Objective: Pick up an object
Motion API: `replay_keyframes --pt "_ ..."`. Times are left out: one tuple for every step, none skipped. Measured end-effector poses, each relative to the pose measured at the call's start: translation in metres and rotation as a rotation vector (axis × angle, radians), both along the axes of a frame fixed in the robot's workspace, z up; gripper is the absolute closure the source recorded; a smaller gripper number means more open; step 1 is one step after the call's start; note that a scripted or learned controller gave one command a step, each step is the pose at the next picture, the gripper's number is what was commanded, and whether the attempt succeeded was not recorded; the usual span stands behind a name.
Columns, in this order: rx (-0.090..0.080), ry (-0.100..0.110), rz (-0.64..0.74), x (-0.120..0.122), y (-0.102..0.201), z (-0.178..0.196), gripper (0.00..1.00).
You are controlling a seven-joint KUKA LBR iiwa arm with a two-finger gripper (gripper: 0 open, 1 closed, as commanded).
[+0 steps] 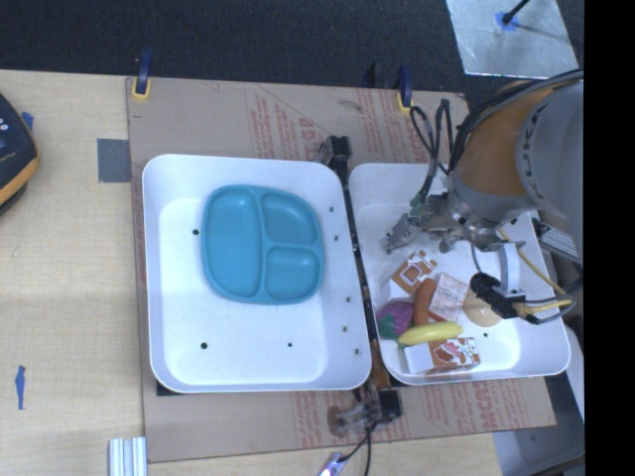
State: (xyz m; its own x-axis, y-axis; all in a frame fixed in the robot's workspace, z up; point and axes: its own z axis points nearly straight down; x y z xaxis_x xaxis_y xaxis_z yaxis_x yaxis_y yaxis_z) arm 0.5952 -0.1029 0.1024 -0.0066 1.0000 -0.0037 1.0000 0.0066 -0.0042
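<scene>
The gripper [422, 228] hangs in the right bin [556, 360], in the frame's centre right; whether it is open or closed I cannot tell. The objects lie just below it: a carton [413, 271], sausage [425, 300], purple fruit [394, 316] and banana [429, 334], crowded together. Best to aim for the carton nearest the gripper and come straight down, clear of the bin wall.

Fixed overhead camera, slanted over both bins [159, 266]
</scene>
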Motion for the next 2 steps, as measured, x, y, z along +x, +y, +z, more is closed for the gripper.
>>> replay_keyframes --pt "0.003 -0.002 -0.001 -0.045 0.002 -0.01 0.0" --pt "0.004 -0.002 -0.004 0.005 -0.002 -0.01 0.0"
